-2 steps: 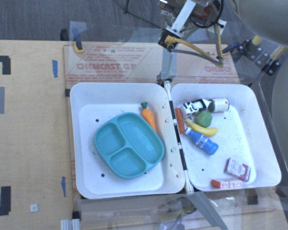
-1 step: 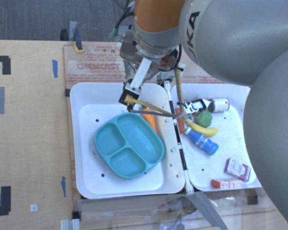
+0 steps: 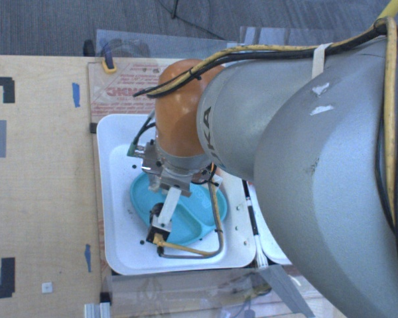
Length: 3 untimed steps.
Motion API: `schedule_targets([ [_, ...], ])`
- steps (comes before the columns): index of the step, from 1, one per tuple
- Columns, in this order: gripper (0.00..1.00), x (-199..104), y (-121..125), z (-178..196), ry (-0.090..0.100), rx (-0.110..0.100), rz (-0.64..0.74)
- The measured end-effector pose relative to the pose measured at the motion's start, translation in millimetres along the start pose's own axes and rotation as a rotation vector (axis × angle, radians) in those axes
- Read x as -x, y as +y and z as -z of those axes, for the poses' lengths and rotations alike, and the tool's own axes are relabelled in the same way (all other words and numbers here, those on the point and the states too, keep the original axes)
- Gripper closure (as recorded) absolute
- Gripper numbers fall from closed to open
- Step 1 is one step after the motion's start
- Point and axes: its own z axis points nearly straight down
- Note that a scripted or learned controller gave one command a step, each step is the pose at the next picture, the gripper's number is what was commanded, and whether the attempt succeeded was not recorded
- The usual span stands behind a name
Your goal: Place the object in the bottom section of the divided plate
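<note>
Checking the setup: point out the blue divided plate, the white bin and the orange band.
blue divided plate [image 3: 198,211], camera view, right-hand basin
white bin [image 3: 116,158], camera view, bare left floor
orange band [image 3: 179,111], camera view, its middle

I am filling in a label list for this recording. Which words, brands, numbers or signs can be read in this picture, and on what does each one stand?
"KA": dark letters on the grey arm, just beside its orange band; any letters before them are hidden by the curve.
Red print on the brown board behind the white bin: too blurred to read.
Blue divided plate: no writing visible.
</note>
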Motion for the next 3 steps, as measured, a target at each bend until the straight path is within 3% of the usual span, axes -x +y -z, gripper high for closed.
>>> schedule_targets([
  [1, 1.0, 49.3, 10.6, 35.6, 0.001, 0.003, 0.108],
  [2, 1.0, 93.4, 35.7, 63.7, 0.001, 0.003, 0.074],
  [3, 0.0, 93.5, 35.7, 63.7, 0.001, 0.003, 0.074],
])
